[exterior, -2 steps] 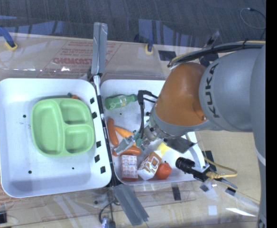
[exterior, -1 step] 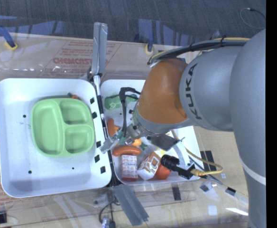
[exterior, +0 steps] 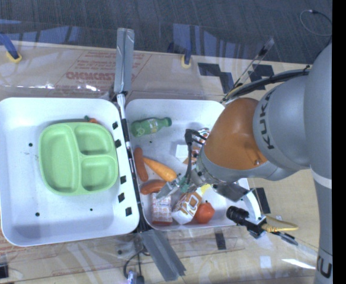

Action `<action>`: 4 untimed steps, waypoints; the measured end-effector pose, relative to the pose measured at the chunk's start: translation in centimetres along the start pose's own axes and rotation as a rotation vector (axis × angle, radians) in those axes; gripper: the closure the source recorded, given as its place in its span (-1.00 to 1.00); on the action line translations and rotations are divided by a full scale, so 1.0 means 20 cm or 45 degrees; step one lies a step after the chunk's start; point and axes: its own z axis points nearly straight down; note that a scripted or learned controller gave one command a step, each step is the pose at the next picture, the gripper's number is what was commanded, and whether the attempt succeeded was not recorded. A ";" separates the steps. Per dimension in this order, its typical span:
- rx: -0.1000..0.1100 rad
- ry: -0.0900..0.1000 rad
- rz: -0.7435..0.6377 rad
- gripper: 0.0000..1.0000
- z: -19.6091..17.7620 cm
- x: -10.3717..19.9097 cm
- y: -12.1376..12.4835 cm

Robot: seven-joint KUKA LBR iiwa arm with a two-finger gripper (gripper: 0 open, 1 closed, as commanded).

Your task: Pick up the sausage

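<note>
Both bins [exterior: 19,229] were white. The divided tray [exterior: 78,157] in the left one was pale lime green. The bottle [exterior: 150,125] was green, the carrot [exterior: 160,169] orange, the sausage [exterior: 140,164] reddish-brown, and the tomato [exterior: 204,213] red. The arm [exterior: 291,123] was grey with an orange band [exterior: 238,138]. The tabletop [exterior: 72,70] was tan with red lettering.

You'll find the sausage [exterior: 140,164] hemmed in: bin wall [exterior: 127,158] touching its left, carrot [exterior: 159,169] just right, packets [exterior: 163,208] below. Open floor lies above, toward the green bottle [exterior: 150,126].
</note>
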 end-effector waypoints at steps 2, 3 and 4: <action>-0.017 0.001 0.222 -1.00 0.14 -0.08 0.14; -0.018 0.000 0.215 1.00 0.08 -0.08 0.14; -0.018 0.000 0.215 -1.00 0.09 -0.08 0.14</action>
